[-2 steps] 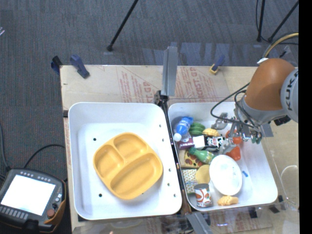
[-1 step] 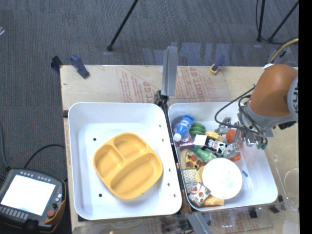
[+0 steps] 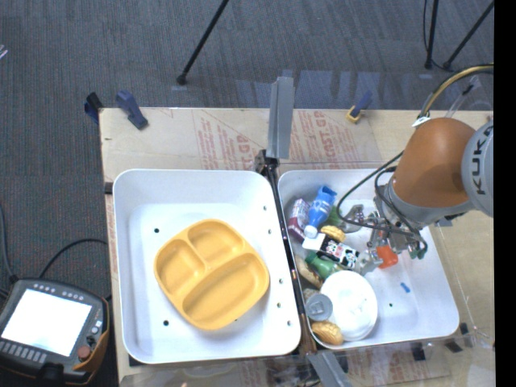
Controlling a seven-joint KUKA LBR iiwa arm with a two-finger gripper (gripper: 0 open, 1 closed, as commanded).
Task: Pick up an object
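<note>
The pick looks unfinished: nothing is visibly raised out of either bin, and the pile of small things lies settled on the floor of the right one.

At the far left, off the table (image 3: 185, 131), a teach pendant (image 3: 52, 322) with a pale screen lies on the dark carpet. The left bin (image 3: 133, 196), shallow, white and round-cornered, holds one yellow plate (image 3: 211, 272), smooth moulded plastic with three compartments, lying flat and a little askew.

The right bin (image 3: 431, 309) carries the clutter along its left side. At the back is a blue-capped bottle (image 3: 321, 204) beside a crinkled wrapper (image 3: 297, 212). In front of these lie a small carton (image 3: 332, 254) printed black and white, a brown roll (image 3: 307, 270), a grey hexagonal piece (image 3: 318, 305), a white disc (image 3: 351, 303), matte and round, and at the near wall a tan lump (image 3: 326, 332).

The gripper (image 3: 385, 244) hangs low over the middle of this bin, just right of the carton, beneath the orange band and a knot of cables. A small red-orange bit (image 3: 386, 256) sits right at its tip; whether that belongs to the tool or is a loose thing I cannot tell. Nor can I tell whether the fingers are apart or together, as the wrist hides them. A grasp and lift look to be left.
</note>
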